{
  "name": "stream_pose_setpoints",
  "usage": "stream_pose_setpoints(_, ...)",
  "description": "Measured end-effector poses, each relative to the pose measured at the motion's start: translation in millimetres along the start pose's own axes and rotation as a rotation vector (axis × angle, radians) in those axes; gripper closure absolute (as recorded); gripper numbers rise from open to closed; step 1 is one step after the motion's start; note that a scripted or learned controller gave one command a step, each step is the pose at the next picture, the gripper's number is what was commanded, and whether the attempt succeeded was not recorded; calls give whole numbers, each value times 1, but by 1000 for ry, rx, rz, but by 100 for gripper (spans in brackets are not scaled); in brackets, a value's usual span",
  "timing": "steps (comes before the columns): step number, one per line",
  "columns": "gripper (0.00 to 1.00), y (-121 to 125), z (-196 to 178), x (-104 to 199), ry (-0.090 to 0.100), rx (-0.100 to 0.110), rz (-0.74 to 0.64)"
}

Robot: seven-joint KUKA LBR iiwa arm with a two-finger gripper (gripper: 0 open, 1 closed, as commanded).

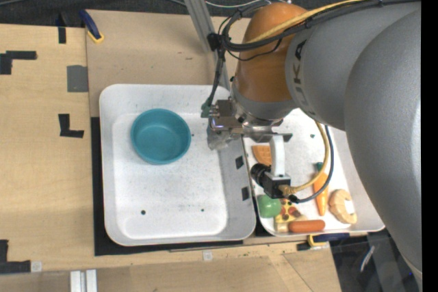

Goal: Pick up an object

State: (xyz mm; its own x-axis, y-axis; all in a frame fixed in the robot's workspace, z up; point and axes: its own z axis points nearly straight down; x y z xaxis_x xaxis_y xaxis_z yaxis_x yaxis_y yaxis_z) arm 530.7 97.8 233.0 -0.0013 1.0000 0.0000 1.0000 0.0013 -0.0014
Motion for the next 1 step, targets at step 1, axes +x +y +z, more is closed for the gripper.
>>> stream_pose_setpoints(1,0,0,1,0,-1,1,0)
